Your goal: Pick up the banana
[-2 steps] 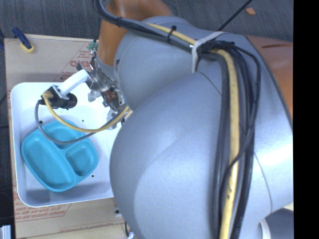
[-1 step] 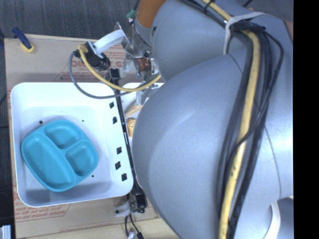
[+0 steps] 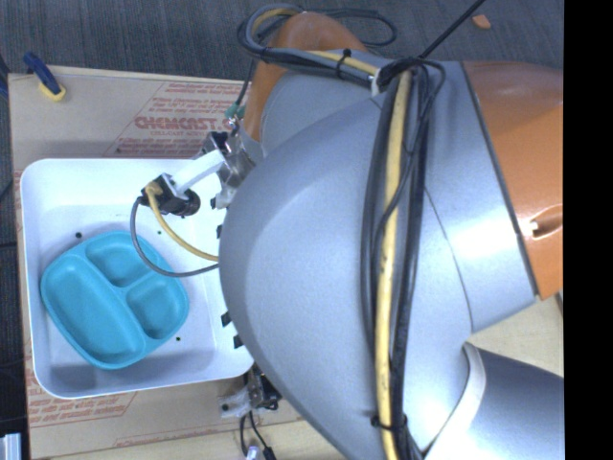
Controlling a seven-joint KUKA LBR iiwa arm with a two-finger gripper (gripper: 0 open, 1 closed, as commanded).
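Note:
The big grey arm (image 3: 383,257) with its orange band (image 3: 522,161) covers most of the view, reaching in from the right over the bins. Its cables (image 3: 388,218) run along its body. A small black-and-white fitting with a yellow hose (image 3: 177,197) sticks out to the left over the left white bin (image 3: 57,185). The gripper's fingers are hidden under the arm's body. No banana is visible.
A light blue divided plate (image 3: 110,300) lies in the left bin's lower left part. The bin rests on brown cardboard (image 3: 144,113). A blue and yellow clamp (image 3: 43,75) sits at the upper left corner of the cardboard.

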